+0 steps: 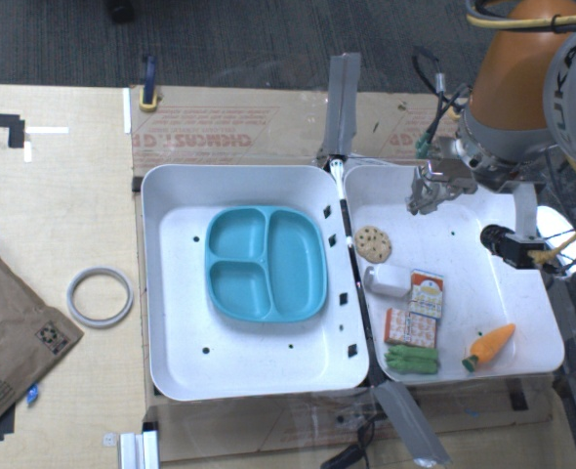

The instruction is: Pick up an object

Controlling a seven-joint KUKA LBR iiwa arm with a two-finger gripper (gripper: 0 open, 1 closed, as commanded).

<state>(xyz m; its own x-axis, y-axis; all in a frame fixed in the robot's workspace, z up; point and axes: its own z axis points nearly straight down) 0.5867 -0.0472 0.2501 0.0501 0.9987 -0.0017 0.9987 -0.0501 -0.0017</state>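
My gripper (427,200) hangs over the back left part of the right bin (483,262), with nothing visible between its fingers. Below it in the bin lie a round brown cookie (373,243), a small white block (388,281), a red and white printed packet (416,313), a green piece (411,361) and an orange carrot toy (489,346). The cookie is the nearest object, a little to the left and in front of the gripper. The left bin (171,291) holds a teal divided plate (267,264).
A grey tape ring (100,295) and a brown paper bag (10,335) lie on the wooden bench to the left of the bins. A black fitting (508,243) sticks out over the right bin's right side. Cardboard lies behind the bins.
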